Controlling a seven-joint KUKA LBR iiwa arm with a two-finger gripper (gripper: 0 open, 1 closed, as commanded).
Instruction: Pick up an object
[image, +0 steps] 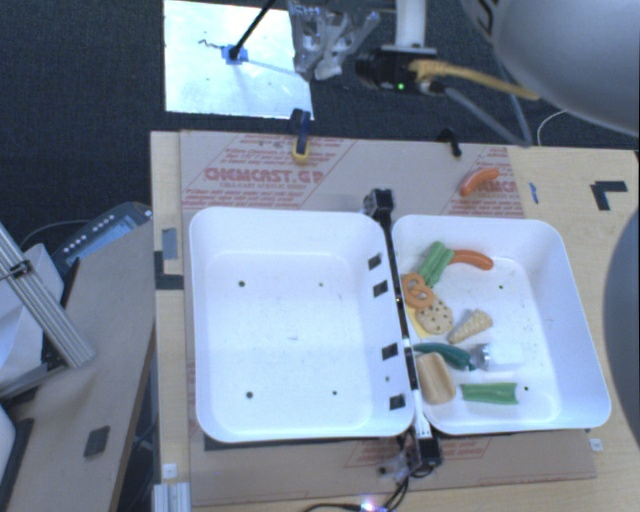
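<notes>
The right bin (560, 300) holds several small toy foods. A green pod (435, 262) and an orange sausage (471, 259) lie near its far wall. Below them are an orange pretzel (417, 292), a brown cookie (434, 317) and a cone (470, 326). Nearer the front lie a teal piece (445, 354), a white piece (502, 353), a tan bread piece (435, 379) and a green bean (490, 393). My gripper (320, 50) hangs far behind both bins, over a shiny plate, well away from all the objects.
The left bin (290, 320) sits beside the right one, joined by a black-clipped divider (390, 300). A second orange sausage (480, 181) lies on the cardboard behind the right bin. The grey arm body (570, 50) fills the top right. A yellow clamp (300, 150) stands behind the left bin.
</notes>
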